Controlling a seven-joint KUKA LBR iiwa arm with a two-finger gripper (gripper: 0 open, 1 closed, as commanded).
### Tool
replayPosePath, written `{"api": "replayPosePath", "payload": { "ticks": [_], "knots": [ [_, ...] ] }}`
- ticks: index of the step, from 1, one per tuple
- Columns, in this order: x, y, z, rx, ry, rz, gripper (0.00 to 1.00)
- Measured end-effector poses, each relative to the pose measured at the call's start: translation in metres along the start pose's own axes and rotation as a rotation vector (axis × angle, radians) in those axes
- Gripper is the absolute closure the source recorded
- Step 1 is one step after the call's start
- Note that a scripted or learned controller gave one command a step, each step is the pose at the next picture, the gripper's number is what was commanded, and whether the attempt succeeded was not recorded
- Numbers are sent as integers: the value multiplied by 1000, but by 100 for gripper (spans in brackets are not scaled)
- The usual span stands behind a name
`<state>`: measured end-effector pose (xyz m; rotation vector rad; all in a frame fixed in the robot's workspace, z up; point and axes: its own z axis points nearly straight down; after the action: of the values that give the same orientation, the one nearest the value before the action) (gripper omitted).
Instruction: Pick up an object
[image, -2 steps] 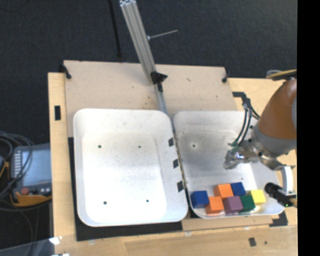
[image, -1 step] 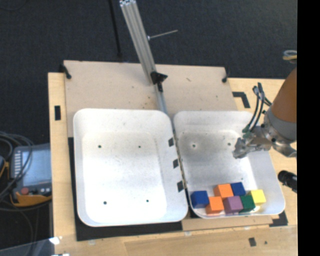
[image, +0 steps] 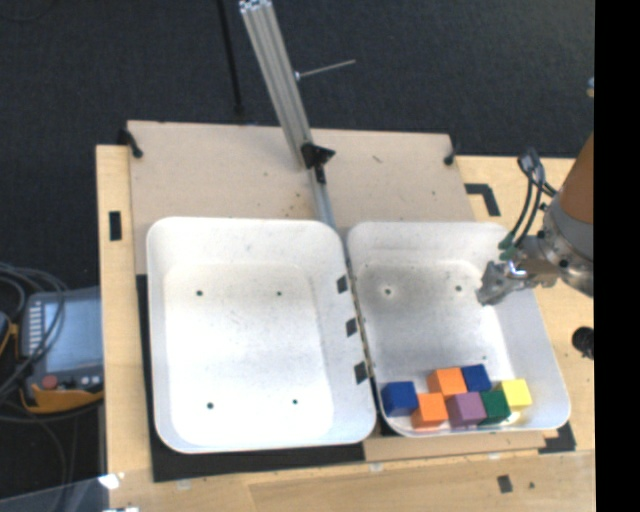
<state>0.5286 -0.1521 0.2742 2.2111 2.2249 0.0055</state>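
No writing legible; hand (image: 492, 285) over right bin (image: 420, 250), grip state unclear, blocks (image: 457, 396) apart

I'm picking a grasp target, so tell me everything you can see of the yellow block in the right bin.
The yellow block is a small cube, matte, wood or plastic by its look. It rests flat in the near right corner of the right bin, rightmost of the cluster, touching the green block beside it. The end effector sits farther back, apart from it.
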Motion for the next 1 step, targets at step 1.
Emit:
{"api": "replayPosePath", "payload": {
  "ticks": [1],
  "knots": [
    [41, 14, 1, 3, 0, 1, 100]
  ]
}}
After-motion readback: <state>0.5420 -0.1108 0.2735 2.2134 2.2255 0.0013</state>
